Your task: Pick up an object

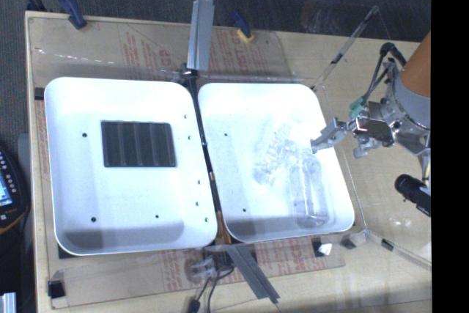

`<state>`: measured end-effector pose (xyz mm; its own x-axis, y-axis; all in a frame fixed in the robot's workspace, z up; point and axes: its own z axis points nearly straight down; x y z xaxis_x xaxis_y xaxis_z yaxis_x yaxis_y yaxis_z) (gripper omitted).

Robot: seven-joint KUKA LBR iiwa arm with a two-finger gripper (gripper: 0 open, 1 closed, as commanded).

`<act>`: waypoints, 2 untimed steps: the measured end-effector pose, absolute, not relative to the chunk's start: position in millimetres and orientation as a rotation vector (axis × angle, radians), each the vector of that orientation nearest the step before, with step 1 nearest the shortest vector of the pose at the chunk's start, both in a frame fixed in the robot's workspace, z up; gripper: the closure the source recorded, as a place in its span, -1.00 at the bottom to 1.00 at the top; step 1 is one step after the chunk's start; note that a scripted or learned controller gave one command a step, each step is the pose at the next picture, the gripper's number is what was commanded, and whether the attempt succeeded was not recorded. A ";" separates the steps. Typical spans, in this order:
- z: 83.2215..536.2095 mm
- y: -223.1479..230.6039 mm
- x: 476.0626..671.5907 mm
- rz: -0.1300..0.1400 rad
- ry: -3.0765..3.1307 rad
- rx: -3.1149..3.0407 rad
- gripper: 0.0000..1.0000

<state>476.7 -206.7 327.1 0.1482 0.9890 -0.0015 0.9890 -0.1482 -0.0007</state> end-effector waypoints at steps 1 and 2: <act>302.9 -205.3 477.9 -0.002 2.128 2.312 -1.00; 305.1 -206.2 477.6 -0.001 2.112 2.323 -1.00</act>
<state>477.6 -206.2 305.1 0.0948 0.9955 -0.0017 0.9955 -0.0948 0.0006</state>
